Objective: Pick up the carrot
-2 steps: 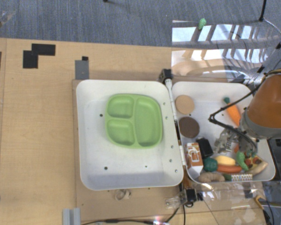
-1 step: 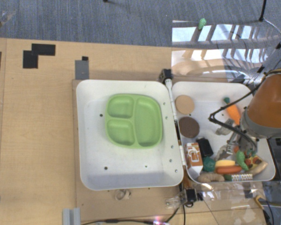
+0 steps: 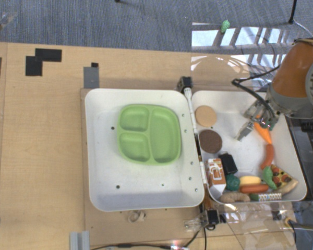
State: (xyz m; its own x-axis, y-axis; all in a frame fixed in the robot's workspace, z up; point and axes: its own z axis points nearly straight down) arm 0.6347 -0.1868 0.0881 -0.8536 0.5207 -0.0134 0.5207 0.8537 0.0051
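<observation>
Pincer (image 3: 255, 120) hangs low over the far right part of the right bin (image 3: 235, 97), its metal fingers splayed apart; one finger (image 3: 243, 132) points down-left over bare white floor, the other sits against the top of the carrot (image 3: 264, 133). Whether the carrot is truly gripped cannot be made out, since the wrist hides its upper end. The carrot lies by the bin's right wall, with a red sausage (image 3: 268, 155) just below it. Open floor lies left of the pincer, reaching to a tan disc (image 3: 205, 115) and a brown disc (image 3: 210, 140) near the left wall. Crowded along the near edge are a small carton (image 3: 215, 172), a black block (image 3: 228, 163) and mixed toy foods, hard to tell apart. The left bin (image 3: 101, 139) holds a green divided plate (image 3: 148, 133) on the tabletop (image 3: 36, 150).
</observation>
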